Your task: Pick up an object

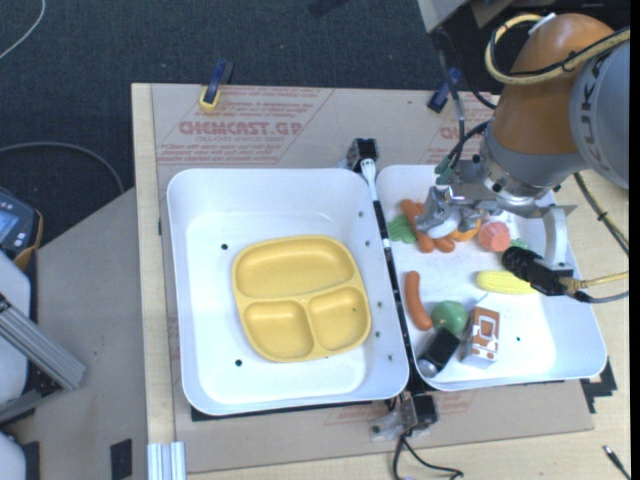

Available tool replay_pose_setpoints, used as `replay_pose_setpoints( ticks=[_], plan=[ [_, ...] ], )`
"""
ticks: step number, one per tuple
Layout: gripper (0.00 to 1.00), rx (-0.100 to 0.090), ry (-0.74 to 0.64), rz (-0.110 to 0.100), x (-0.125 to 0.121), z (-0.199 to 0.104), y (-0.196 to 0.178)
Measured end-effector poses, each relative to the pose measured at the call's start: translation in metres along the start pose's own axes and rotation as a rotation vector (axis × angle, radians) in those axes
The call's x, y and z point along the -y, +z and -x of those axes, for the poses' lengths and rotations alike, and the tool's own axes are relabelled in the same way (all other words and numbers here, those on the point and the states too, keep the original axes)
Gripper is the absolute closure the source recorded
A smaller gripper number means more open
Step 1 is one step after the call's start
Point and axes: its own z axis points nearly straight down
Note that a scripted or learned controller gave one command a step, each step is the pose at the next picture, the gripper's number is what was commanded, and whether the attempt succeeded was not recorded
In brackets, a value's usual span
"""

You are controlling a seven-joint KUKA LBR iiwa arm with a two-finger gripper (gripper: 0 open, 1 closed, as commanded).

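Currently looking down on tabletop (250, 128), a pale sheet w/ red print, carrying two white bins side by side. Seeing arm (545, 88) reaching in from upper right of frame, grey w/ orange band, wrist bent down over R bin (560, 343). Placing pincer (443, 211) low in upper-left part of that bin, right among a cluster of small toy foods. Can't tell whether pincer is open or closed, too cluttered there; can't confirm anything held.

Counting around it:
- first orange piece (411, 211) just left of pincer
- second orange piece (441, 241) just below
- green leafy piece (401, 231) at lower left, by bin's left wall
- pink-red round piece (494, 235) to the right

Can't say which of these, if any, touch pincer.

Finding further down, mid-bin: yellow oblong piece (503, 283) toward right, and orange sausage (417, 300) near left wall, lying approx. top-to-bottom. Noting nearer bottom edge: green round piece (450, 316), black block (438, 349) tilted just below it, and brown-white box (483, 334) just right of both.

Seeing in L bin (200, 268), mid-frame: yellow plate (300, 298) w/ three compartments, one large at top and two smaller below, lying flat, apart from walls. Spotting blue-yellow clamp (213, 86) at tabletop's upper-left edge.
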Motion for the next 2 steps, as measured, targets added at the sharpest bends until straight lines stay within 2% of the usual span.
replay_pose_setpoints(
  ticks=[1,2],
  plan=[
    [1.00,0.002,0.000,0.007,-0.011,-0.048,-0.014],
    [1.00,0.003,0.003,0.004,-0.020,-0.068,0.001]
  ],
)
